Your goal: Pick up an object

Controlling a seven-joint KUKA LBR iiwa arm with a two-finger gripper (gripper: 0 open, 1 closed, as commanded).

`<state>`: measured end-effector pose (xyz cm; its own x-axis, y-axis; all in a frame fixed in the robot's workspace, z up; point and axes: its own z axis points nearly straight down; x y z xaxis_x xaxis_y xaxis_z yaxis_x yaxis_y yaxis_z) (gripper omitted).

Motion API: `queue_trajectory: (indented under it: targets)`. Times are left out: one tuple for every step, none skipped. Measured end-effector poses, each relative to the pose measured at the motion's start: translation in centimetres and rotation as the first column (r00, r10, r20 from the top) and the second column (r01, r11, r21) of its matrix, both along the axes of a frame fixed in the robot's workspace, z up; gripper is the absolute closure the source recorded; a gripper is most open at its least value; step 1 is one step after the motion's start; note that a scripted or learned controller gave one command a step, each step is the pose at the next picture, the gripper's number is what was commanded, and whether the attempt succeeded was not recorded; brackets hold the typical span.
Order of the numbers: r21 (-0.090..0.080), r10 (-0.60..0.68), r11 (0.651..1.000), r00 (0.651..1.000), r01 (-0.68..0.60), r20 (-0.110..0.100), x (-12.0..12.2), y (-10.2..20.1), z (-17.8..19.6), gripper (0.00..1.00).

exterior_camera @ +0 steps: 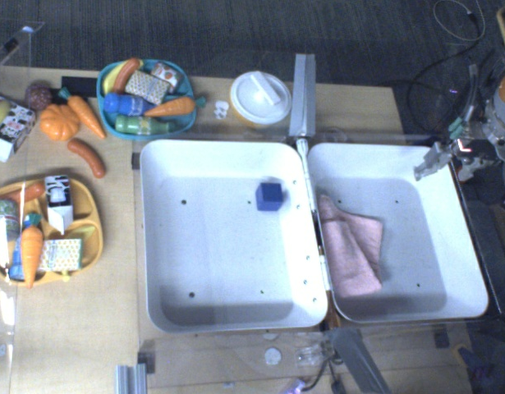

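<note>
Toy food in yellow tray [89, 245] and blue bowl [183, 122] on bench [117, 302], outside bins, likely spare stock. Left bin [166, 302]: small blue cube [269, 195], solid, sharp-edged, sitting flat near right wall, apart from everything; easy pick target. Right bin [449, 302]: pink cloth [351, 249], crumpled, soft, lying against left wall. Claw [429, 164] at right bin's upper right corner, nothing in it; cannot tell whether apart or together. Grasp not yet begun.
</note>
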<state>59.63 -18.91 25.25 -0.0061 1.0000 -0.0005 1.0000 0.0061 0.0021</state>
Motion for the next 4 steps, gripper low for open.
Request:
queue_trajectory:
  targets:
    - [0.001,0.019,1.000,1.000,-0.019,-0.002,-3.4,4.1,-10.3,0.00]
    - [-0.002,-0.013,1.000,1.000,0.013,0.015,-5.7,9.9,-16.1,0.00]
    - [-0.005,0.146,0.989,0.989,-0.146,0.012,-4.9,3.7,-16.3,0.00]
    - [-0.007,0.287,0.958,0.958,-0.287,0.013,-4.8,8.9,-16.2,0.00]
